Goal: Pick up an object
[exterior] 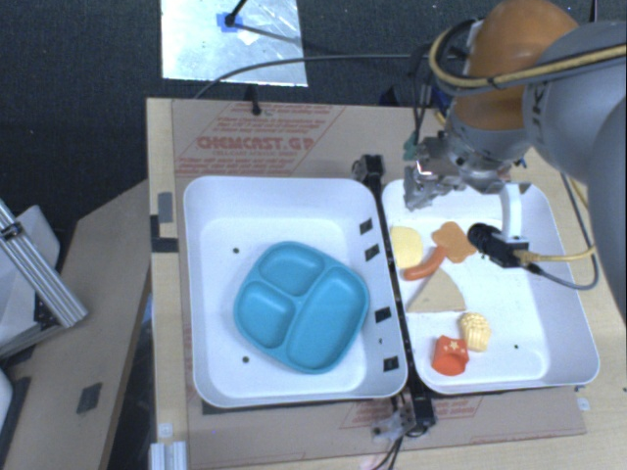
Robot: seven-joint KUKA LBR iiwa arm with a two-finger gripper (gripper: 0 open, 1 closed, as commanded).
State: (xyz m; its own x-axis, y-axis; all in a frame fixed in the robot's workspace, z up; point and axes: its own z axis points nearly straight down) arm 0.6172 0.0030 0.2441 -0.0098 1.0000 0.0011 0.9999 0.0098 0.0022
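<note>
Overhead, the counter (294, 130) carries two shallow white bins side by side. The left bin (211, 262) holds a blue divided plate (300, 305) with three compartments, lying flat and turned at a slant. The right bin (558, 292) holds the small toy foods: a pale yellow round piece (404, 246) near the dividing wall, an orange-brown piece (453, 239) just beside it, a red-orange sausage shape (424, 263) touching both, a tan wedge (438, 293) below them, a yellow corn cob (475, 331) further toward the near edge, and a red piece (450, 355) just beside the corn. The grey arm (578, 76), with its orange band (509, 62), reaches in from the right and hangs over the far part of the right bin. Its end effector (423, 192) sits above the bin's far left corner, apart from the foods; whether it is released or clenched I cannot tell, and nothing shows between its tips
</note>
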